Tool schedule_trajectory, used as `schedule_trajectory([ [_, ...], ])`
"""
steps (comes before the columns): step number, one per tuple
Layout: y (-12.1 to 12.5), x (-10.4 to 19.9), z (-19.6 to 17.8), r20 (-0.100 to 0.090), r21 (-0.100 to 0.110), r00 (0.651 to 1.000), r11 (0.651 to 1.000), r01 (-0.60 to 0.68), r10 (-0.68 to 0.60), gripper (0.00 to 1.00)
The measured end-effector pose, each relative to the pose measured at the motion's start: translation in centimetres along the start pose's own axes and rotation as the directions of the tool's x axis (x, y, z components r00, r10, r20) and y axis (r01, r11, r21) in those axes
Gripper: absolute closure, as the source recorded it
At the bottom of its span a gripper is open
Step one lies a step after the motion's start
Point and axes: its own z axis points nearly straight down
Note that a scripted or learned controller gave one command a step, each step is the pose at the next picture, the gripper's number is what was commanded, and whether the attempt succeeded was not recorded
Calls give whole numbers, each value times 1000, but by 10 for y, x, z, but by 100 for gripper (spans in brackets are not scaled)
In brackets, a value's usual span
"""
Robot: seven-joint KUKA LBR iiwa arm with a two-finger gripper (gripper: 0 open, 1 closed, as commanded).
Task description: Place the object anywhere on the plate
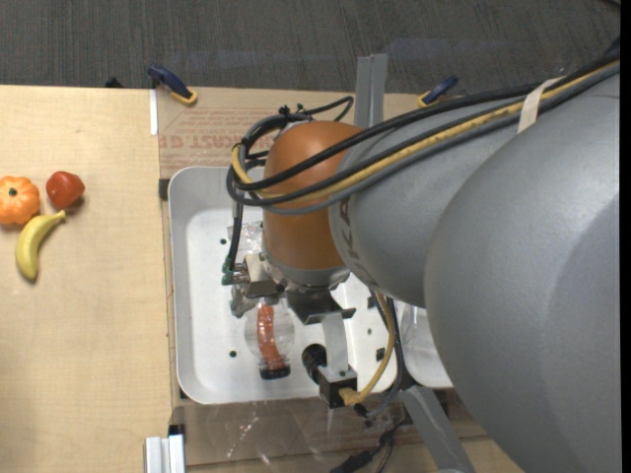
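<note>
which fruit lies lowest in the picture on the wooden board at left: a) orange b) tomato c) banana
c, the banana lies below the red tomato and the orange on the wooden board.

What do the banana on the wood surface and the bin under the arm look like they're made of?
The banana looks like smooth molded plastic, a toy: uniform yellow, though real fruit can't be ruled out. The white bin looks like glossy hard plastic, with rounded molded corners and a raised rim.

The grey arm (493, 225) reaches in from the right, its orange band (301, 190) bent downward.
</note>
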Motion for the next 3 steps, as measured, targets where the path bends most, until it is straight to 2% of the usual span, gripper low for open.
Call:
schedule_trajectory([
  [1, 15, -47, 25, -1, -1, 999, 999, 37, -37, 100],
  [2, 21, -106, -45, -2, -4, 964, 964, -266, 266, 100],
  [3, -2, -26, -52, -2, -2, 991, 991, -131, 131, 100],
])
